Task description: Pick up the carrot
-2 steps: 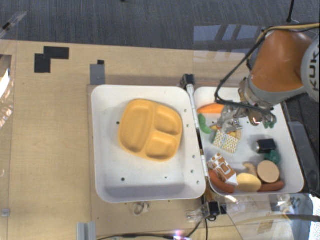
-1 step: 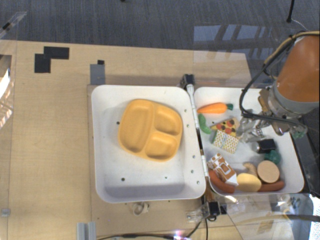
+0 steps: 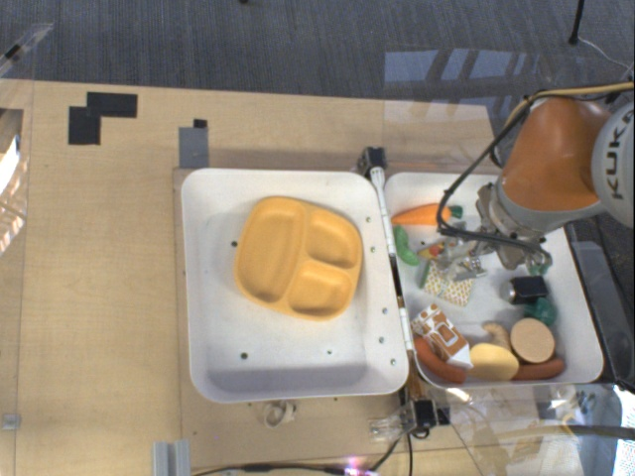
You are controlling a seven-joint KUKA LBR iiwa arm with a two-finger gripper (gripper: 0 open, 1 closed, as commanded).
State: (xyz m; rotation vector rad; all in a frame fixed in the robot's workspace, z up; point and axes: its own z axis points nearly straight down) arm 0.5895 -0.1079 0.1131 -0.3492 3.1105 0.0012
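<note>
- We see the carrot lying in the right bin, up at its far left corner, green top pointing towards the divider; nothing grips it, so the pickup is not done
- Our gripper hangs low just beside the carrot, over the clutter; whether it is open or closed we cannot tell
- Left to do, we reckon: line up, close on it, lift
- The yellow plate sits in the left bin

Smooth matt yellow plastic tray in glossy white plastic bin
</note>
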